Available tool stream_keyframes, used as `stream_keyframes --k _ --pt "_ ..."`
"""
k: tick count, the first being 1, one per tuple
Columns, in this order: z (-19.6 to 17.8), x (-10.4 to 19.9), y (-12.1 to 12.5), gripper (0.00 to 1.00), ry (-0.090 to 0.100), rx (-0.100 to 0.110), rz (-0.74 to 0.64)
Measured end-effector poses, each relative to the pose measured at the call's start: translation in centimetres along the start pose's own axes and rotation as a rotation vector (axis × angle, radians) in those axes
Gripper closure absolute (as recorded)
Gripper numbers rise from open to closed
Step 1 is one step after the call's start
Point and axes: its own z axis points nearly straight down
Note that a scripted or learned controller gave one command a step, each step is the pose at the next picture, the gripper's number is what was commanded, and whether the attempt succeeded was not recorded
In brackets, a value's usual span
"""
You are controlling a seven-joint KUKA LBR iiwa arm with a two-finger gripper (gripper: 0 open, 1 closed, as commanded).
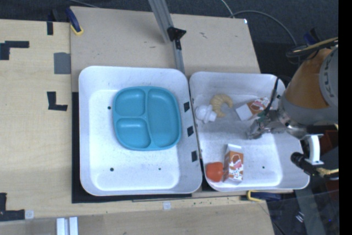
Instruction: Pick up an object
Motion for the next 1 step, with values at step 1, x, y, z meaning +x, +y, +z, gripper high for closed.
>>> stream_keyframes --k 1 --pt "-4.60 -0.42 0.74 1.00 -0.001 -0.004 0.001"
